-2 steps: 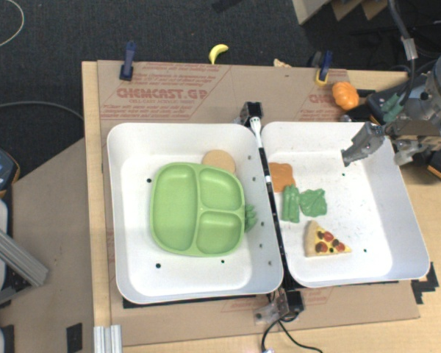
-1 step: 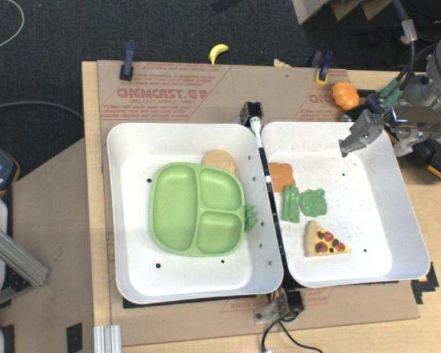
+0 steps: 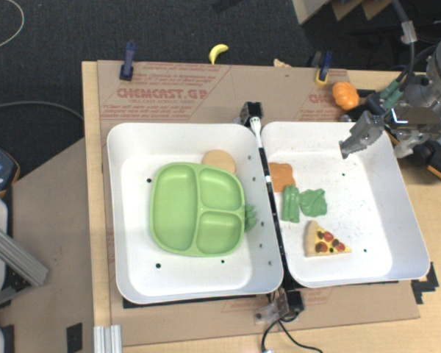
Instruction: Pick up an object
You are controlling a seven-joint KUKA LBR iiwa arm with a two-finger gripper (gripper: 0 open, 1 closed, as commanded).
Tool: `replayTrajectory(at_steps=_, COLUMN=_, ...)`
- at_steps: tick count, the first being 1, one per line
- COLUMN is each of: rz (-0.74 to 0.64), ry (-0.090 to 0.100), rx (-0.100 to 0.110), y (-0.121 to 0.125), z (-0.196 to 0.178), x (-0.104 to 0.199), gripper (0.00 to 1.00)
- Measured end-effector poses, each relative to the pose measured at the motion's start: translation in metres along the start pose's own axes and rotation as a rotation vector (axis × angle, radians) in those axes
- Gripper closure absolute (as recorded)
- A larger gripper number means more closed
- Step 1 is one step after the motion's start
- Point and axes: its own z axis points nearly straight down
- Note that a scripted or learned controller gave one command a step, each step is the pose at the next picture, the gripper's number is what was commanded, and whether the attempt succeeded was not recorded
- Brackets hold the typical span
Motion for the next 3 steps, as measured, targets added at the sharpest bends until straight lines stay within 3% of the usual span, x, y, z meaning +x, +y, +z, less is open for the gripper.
replayTrajectory(at_steps=1, rz=-0.004, ry=0.002, rx=-0.011, y=0.0, z=-0.104, x=0.044, gripper=0.0)
replayTrajectory(at_steps=2, rz=0.0, ry=0.0, rx=-0.003, y=0.001, z=-0.109, x=0.043, gripper=1.0)
replayTrajectory(at_steps=3, rz=0.003, ry=0.0, rx=0.009, y=-0.001, z=-0.01, x=0.044, gripper=1.0)
